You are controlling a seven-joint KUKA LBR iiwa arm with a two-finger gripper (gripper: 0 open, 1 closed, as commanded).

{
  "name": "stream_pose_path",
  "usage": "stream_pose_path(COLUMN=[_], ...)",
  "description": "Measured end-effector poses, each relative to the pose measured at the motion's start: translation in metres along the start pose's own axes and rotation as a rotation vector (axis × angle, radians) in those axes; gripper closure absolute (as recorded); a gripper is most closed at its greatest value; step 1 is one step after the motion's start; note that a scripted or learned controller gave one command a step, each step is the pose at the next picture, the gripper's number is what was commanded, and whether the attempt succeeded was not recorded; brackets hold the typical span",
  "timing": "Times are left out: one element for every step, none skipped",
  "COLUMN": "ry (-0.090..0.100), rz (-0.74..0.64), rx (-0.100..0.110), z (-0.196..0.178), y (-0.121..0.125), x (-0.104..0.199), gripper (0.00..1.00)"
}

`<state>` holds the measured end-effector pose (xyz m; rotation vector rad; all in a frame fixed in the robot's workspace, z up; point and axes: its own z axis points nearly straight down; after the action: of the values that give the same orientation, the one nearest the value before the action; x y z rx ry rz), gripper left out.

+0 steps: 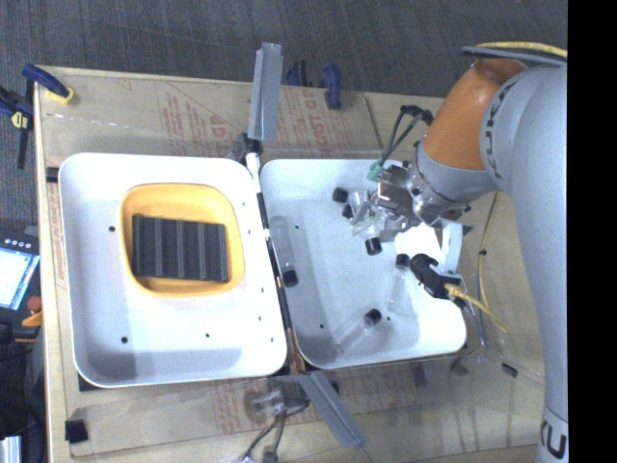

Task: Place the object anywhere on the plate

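Camera view from above, going left to right. At the far left edge of the bench (145, 114) there's a blue clamp (45, 80), and lower down a little lit screen (13, 276) pokes in.

Next is the left bin (87, 297), white and shallow. A yellow plate (179, 194) sits in its upper middle. The object (181, 249), a dark ribbed rectangular block, is lying flat right on that plate, well inside the rim with yellow showing all round it. So it's on the plate, and nothing is touching it.

Between the bins a grey metal bar (265, 90) sticks up toward the top of the shot, with another blue clamp (331, 85) just beside it.

The right bin (328, 297) has a few small dark bits scattered on its floor: one near the left wall (289, 278), one up top (340, 195) and one lower down (373, 316).

The gripper (371, 222) hangs over the upper right part of this bin, well apart from the plate and the object. It's a tangle of shiny metal and glare from this angle, so I honestly can't tell if it's open or closed, and I can't make out anything held in it.

Behind it the grey arm (525, 162) comes in from the right with its orange band (461, 119) above the wrist. A dark fitting with a yellow cable (431, 274) sits by the bin's right wall.
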<state>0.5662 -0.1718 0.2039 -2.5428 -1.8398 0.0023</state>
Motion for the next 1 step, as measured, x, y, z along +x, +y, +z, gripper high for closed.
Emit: stream_pose_path(ry=[-0.001], rz=[-0.163], rx=[0.000], z=[-0.0287], y=[0.0026], x=[0.0734], gripper=[1.00])
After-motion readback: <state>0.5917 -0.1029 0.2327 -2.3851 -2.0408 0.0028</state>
